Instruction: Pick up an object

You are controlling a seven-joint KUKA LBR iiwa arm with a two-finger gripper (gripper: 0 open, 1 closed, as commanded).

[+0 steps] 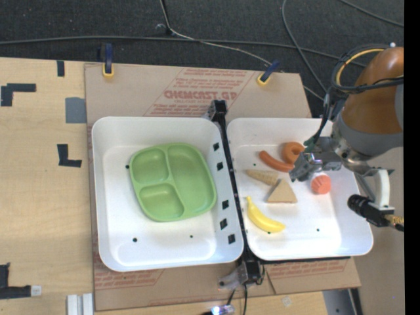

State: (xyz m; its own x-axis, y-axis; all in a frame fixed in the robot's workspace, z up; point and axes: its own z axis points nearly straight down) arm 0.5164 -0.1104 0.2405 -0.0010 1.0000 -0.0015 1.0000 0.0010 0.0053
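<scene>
Here your gripper [307, 166] hangs low in the right bin [354, 241], between the hot dog [274, 162] and the tomato [321, 185]; whether it grips anything you cannot tell. The tomato, just beside it, looks like light, hard toy plastic: round and slick, so it may roll out. Take it squarely across the middle. The banana [264, 218] offers a narrower, easier hold.

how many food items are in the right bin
6, maybe more behind the gripper: banana front left, wedge and cone mid, sausage and orange ring behind, red-orange ball right.
</scene>
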